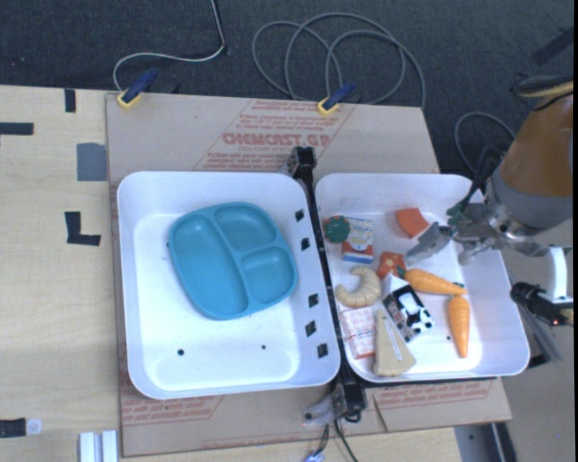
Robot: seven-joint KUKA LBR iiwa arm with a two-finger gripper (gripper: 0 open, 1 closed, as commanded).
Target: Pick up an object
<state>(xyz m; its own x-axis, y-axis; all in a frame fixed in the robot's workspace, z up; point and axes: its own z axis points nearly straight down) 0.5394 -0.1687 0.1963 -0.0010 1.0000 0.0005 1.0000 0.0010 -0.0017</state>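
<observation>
White plastic made up both bins, set side by side on a sheet of cardboard [260, 147] that covered the bench, probably to protect the top and keep the bins from sliding. The left bin [135, 258] held a blue divided plate [233, 258], lying flat and slightly turned. The right bin [491, 349] held the likely targets, crowded toward its middle: two orange carrots [459, 323], one lying crosswise and one pointing down just below it, a pale croissant [359, 287], a small carton [358, 242] with a green round piece just beside it, an orange block [412, 222], a black-and-white toy [409, 313] and a tan wedge [393, 354]. The gripper [441, 241] hung low over the right bin's upper right area, near the crosswise carrot and the orange block, with a grey finger [426, 246] angled down to the left; whether it was wide or narrow I cannot tell, and nothing was visibly between its fingers. Judging by that position, the pick had not yet been made, and the tight clutter could make a clean grasp hard. Red print on the cardboard read roughly "CHEMCAST GP"; smaller lines beneath were too faint to read. The carton's label was illegible.
</observation>
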